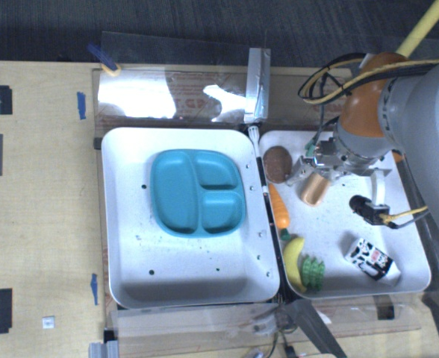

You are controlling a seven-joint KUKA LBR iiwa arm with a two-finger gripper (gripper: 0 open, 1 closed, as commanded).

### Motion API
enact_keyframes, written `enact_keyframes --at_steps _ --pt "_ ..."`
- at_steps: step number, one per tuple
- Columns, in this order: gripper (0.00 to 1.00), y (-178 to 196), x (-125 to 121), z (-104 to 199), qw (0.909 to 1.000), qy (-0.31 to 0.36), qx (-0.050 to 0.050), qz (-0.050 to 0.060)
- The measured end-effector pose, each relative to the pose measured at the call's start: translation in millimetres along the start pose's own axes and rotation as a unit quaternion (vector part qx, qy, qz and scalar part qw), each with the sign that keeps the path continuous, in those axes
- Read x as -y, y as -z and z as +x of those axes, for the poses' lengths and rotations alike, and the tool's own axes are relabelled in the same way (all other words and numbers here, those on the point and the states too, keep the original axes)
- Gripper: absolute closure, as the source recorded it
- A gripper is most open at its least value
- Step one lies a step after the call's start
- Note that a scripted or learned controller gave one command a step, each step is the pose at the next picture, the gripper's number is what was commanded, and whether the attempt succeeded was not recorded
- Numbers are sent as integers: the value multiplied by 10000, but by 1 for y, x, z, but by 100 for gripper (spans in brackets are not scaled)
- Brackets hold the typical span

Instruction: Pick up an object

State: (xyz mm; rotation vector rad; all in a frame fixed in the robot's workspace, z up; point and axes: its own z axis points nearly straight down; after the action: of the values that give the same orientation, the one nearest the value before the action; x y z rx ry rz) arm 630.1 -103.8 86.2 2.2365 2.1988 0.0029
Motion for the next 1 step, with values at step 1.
enact_keyframes --at_steps 1 --pt "0 0 19 -16 10000 -41 -12 12"
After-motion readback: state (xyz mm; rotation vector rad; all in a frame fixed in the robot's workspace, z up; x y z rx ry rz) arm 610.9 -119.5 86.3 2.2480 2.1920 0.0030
